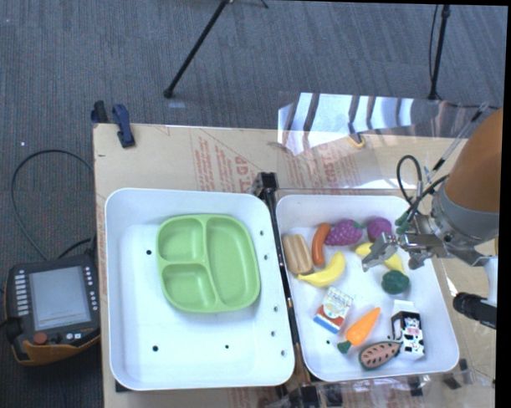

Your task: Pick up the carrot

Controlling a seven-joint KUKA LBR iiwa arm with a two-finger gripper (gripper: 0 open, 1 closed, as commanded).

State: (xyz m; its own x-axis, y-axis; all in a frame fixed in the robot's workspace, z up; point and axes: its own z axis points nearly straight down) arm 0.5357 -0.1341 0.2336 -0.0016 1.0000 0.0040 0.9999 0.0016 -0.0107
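While the carrot [363,325] lies on the floor of the right bin [437,272], between a small carton [334,310] and a black-and-white box [408,334], the hand [386,249] hangs over the bin's upper middle by the banana [326,271], its fingers spread and gripping nothing. By my reading this is the approach step: the hand must travel toward the bin's near side, line up with the slanted carrot and descend. Red printing on the bench [182,159] is too blurred to read, as is the carton's label.
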